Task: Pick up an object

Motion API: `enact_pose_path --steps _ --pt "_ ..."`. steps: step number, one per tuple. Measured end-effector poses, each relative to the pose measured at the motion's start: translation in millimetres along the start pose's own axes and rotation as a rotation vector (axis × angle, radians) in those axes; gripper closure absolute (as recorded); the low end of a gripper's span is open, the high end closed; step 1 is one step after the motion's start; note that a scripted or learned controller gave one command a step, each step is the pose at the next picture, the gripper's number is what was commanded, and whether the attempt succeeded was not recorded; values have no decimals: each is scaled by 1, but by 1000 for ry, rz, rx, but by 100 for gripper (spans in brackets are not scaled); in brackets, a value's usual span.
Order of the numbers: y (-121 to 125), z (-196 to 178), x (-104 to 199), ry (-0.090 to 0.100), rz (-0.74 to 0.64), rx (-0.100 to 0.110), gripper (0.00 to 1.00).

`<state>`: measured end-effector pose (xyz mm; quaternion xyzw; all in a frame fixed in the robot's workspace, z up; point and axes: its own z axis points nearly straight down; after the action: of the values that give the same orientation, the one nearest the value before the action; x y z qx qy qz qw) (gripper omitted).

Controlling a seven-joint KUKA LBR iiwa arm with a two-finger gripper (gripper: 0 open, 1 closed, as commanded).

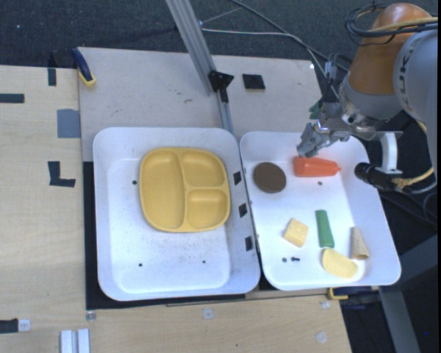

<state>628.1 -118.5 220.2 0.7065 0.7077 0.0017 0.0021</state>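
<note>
While the gripper point(309, 151) hovers w/ tip just above the orange carrot point(317, 168) in the right bin point(375, 230), it's approach step; fingers' spread — can't tell. Next: drop, close on it.

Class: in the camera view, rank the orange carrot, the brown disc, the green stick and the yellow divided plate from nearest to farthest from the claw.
Measured from the claw:
1. Orange carrot, right beneath it, right bin.
2. Brown disc, to the carrot's left.
3. Green stick, lower in the right bin.
4. Yellow divided plate, in the left bin.
</note>
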Motion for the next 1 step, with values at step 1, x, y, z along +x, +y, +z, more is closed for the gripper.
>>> enact_pose_path --steps 1 --pt "1 -38 0 0 0 2 100"
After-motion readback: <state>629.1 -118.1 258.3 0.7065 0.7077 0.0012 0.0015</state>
